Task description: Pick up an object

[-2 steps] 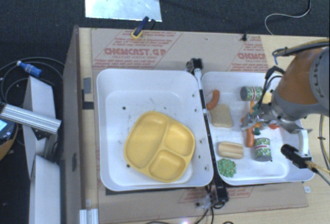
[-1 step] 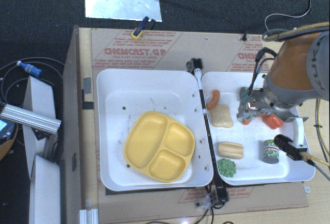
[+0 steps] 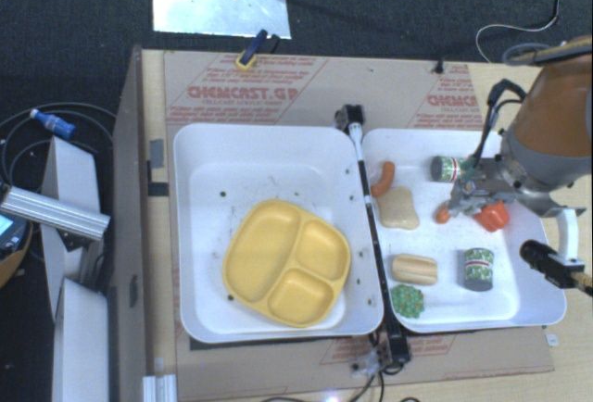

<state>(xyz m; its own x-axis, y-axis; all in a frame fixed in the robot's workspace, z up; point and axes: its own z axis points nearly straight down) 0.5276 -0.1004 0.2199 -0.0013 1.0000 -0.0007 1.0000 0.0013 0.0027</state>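
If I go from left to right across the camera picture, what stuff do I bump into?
Yellow tray → hot dog sausage → bread roll → green can → orange toy.

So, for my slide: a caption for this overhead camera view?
Hand low over the right bin of toy food; yellow divided plate in the left bin.

The arm (image 3: pixel 554 127) comes in from the right edge of the camera view, its orange band uppermost and the grey wrist section below it, angled down and to the left. A dark cable loops along its near side. The gripper (image 3: pixel 470 194) hangs at the lower left end of the wrist, a dark metal cluster too small and blurred, apparently, to read in detail.
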